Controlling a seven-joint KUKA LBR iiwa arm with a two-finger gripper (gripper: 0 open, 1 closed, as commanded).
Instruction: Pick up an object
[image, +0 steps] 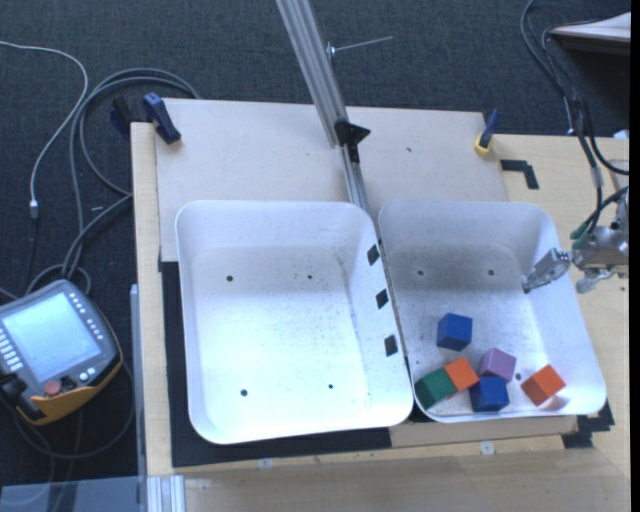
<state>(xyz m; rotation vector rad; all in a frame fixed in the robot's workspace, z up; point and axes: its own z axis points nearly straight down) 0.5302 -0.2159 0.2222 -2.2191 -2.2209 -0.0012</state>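
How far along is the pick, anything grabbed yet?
Nothing looks picked yet. The gripper is at the right bin's right rim, apart from the blocks. All six blocks, including the blue cube and orange cube, lie on the bin floor. Approach, grasp and lift remain.

A dark grey carpeted floor (70, 130) surrounds a pale wooden bench (250, 150) — its top lit evenly, with a blue clamp (160, 117) at the far left corner and a blue-and-yellow clamp (487, 133) at the far right. Grey and white cables (95, 95) loop over the carpet at left, near a handheld control pendant (55, 350) with a lit screen — an aluminium post (315, 70) rises slantwise from the bench's back.
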